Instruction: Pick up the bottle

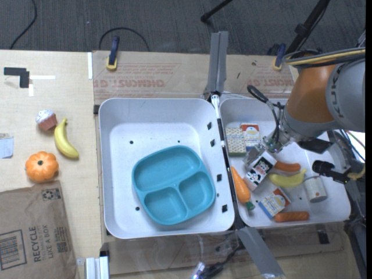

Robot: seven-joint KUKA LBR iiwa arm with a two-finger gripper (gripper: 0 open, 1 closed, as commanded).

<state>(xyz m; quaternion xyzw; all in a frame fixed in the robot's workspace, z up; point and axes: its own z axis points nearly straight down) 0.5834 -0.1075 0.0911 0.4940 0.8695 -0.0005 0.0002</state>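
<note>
The bottle [259, 169], small and white with black cow-like patches, lies tilted in the right bin [334, 217], between a carrot and a yellow banana. My gripper [265, 147] hangs low over the bin, just above the bottle's upper end and very close to it; whether it touches is unclear. The grey arm with its orange band [314, 97] reaches in from the right and hides part of the bin's back.
Around the bottle lie a carrot [239, 185], a banana [289, 179], two red sausages [289, 167], a small carton [274, 203], a grey can [315, 189] and two boxes [243, 138]. The left bin [116, 156] holds a blue divided plate [173, 185]. Toy food lies on the bench at left.
</note>
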